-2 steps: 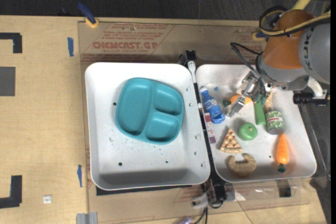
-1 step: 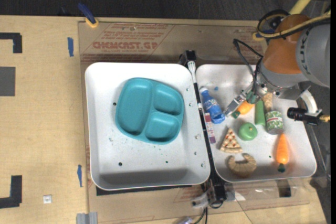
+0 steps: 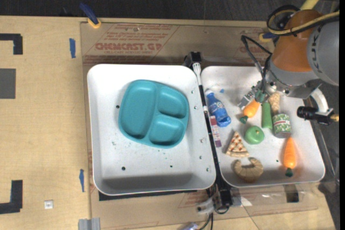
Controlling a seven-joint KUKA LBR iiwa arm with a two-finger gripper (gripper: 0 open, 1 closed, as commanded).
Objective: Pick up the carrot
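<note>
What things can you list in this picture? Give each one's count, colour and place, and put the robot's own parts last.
Bins: 2, white, side by side on the bench.
Divided plate: 1, teal, in the left bin.
Bottle: 1, blue, right bin, by its left wall.
Carrots: 2, orange; one near the right bin's right wall, a smaller one at the gripper.
Apple: 1, green, middle of the right bin.
Pizza slice: 1, tan, left of the apple.
Bread piece: 1, brown, front of the right bin.
Can: 1, green label, right of the apple.
Arm: 1, grey with an orange band, from the right.
Gripper: 1, over the right bin.
</note>
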